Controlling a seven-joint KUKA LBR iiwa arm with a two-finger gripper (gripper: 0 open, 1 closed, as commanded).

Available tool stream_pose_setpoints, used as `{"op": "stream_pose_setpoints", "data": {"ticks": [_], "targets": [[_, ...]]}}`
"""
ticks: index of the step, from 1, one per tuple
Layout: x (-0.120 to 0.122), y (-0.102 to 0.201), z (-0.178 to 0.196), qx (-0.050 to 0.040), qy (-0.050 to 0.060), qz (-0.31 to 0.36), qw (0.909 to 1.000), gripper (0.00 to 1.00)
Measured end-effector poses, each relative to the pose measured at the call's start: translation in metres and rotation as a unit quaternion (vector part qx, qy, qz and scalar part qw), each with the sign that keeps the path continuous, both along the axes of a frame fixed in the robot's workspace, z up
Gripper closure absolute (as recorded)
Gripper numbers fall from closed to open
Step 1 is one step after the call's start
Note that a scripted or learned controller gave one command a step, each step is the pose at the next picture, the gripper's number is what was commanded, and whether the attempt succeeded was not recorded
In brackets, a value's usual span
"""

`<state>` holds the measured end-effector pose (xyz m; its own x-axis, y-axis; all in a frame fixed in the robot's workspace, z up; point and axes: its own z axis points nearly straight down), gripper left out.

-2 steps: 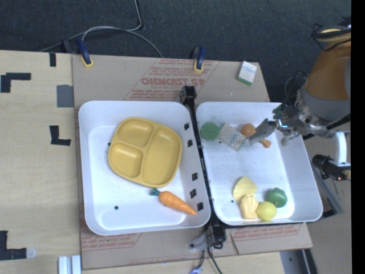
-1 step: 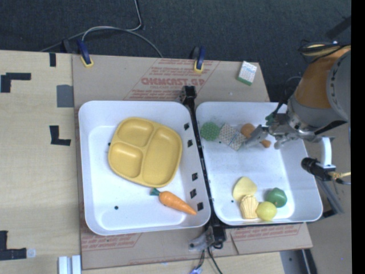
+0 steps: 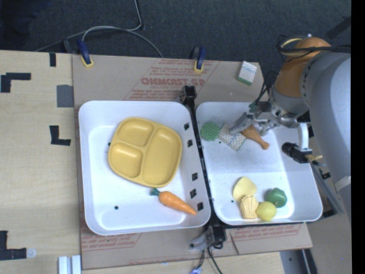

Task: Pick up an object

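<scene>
- Gripper: in the upper part of the right bin, reaching in from the frame's right; whether its fingers are open or closed cannot be told.
- Patterned grey block: directly at the gripper's tip, touching or just below it; not clearly between the fingers.
- Orange piece: just right of the block, under the gripper body.
- Green ball: just left of the block, near the bin's left wall.
- Lower right bin: pale yellow piece, corn-like piece, lemon and green pepper, clustered together, well apart from the gripper.
- Left bin: yellow divided plate at centre; carrot just below it.
</scene>
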<state>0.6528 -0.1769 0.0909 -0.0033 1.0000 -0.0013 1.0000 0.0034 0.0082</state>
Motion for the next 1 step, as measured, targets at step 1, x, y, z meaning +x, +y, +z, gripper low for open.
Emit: {"op": "stream_pose_setpoints", "data": {"ticks": [1], "targets": [[0.016, -0.0213, 0.0318, -0.0002, 0.004, -0.001, 1.0, 0.0]]}}
